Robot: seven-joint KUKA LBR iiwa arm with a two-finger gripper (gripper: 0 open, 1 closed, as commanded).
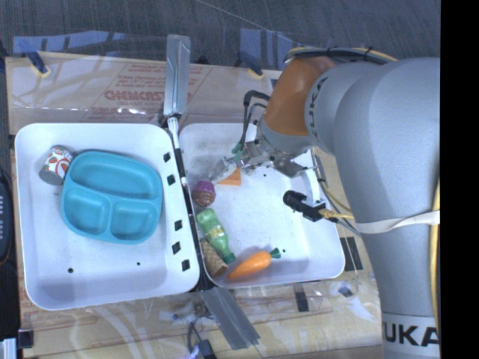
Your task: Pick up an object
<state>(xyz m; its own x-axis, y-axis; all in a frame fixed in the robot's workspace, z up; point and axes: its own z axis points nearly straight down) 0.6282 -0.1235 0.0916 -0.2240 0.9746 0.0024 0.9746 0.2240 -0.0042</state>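
Observation:
In the right bin (318, 254), my gripper (233, 163) hangs low near the back left corner, reaching in under the grey and orange wrist (293, 107). An orange wedge (231, 177) lies just below the gripper's tip; whether they touch is unclear. A purple onion-like piece (203, 194) sits by the left wall. In front of it lies a green bottle (215, 234). An orange carrot (251, 264) with a green top rests near the front wall, beside a brown item (212, 260).
The left bin (45, 275) holds a blue divided tray (112, 197) and a small patterned round object (55, 163) at its back left. A metal divider (177, 81) runs between the bins. The arm's bulk covers the right bin's right side.

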